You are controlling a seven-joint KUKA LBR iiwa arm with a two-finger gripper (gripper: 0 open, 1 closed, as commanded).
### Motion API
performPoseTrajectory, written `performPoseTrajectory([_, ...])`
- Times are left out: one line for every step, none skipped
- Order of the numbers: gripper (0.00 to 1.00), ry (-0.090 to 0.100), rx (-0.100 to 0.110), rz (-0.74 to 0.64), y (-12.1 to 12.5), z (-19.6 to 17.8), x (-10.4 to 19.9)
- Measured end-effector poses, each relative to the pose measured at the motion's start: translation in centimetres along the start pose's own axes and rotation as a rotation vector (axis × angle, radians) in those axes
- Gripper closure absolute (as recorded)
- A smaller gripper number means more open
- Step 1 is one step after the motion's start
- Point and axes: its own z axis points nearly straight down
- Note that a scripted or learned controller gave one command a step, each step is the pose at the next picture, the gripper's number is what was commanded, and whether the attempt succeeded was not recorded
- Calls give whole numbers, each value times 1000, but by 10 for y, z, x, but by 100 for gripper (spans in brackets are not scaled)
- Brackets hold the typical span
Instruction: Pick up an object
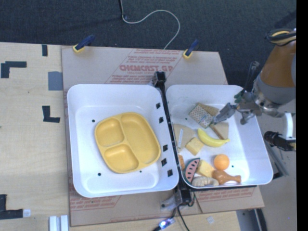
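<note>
The right bin (250,148) holds several toy foods: a speckled grey cracker (198,113), a banana (211,138), an orange (221,161), a watermelon slice (191,168), a pale cheese block (194,146) and a brown drumstick (225,179). My gripper (230,119) hangs over the upper right part of this bin, open. Its left finger (222,114) slants down toward the cracker and a tan toast piece (220,129). Nothing sits between the fingers.
The left bin (82,129) holds a yellow divided plate (127,141). A black divider (166,124) with clips runs between the bins. The arm's grey and orange wrist (276,76) stands over the right bin's far right rim. A white cable (154,16) lies behind the bins.
</note>
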Motion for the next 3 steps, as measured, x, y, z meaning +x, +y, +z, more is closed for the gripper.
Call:
performPoseTrajectory([0, -3, -13, -3, 3, -8, 0])
performPoseTrajectory([0, -3, -10, -3, -2, 41, -7])
performPoseTrajectory([0, -2, -9, -4, -3, 102, 2])
